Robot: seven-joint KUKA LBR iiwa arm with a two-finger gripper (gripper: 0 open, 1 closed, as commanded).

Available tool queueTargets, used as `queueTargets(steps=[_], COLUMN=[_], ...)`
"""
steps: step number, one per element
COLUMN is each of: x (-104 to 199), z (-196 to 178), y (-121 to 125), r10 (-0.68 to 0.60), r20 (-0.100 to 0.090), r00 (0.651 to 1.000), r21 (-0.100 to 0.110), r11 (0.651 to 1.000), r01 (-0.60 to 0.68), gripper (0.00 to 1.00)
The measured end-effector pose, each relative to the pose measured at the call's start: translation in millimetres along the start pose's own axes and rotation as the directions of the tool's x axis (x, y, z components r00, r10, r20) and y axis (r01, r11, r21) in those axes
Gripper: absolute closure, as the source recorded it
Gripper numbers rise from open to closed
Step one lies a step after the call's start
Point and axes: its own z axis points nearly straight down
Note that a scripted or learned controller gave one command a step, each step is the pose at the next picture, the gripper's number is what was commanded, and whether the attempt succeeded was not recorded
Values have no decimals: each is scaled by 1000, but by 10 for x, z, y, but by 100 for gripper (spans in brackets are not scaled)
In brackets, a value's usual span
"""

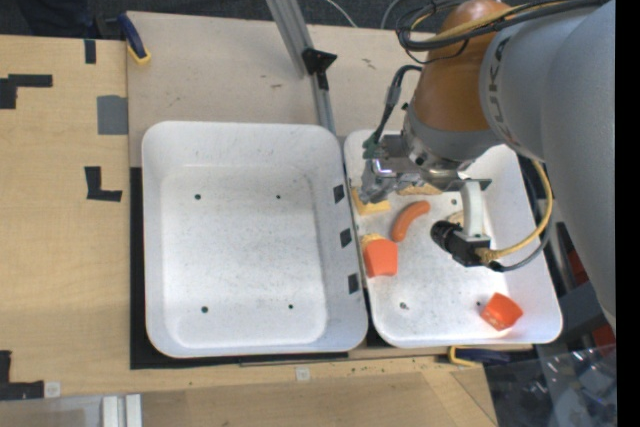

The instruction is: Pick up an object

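Pincer (378, 177) fingertips (and right bin's (520, 315) far end) behind the wrist

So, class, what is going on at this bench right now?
A grey robot arm reaches into the right bin, its gripper low near the bin's left wall above a yellowish piece. An orange sausage shape and two orange blocks lie loose. Nothing is lifted yet.

Gripper (378, 183) was down in the right bin (530, 315), near its left wall. Orange sausage-shaped thing (409, 219) sat just right of the jaws, an orange block (380, 257) just below them, another orange block (501, 311) well off.
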Motion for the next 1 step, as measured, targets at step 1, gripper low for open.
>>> queueTargets(steps=[1], x=[465], z=[-137], y=[154], r10=[1], r20=[0], r00=[1000], r21=[-2], r11=[1000], r01=[-1], gripper=[100])
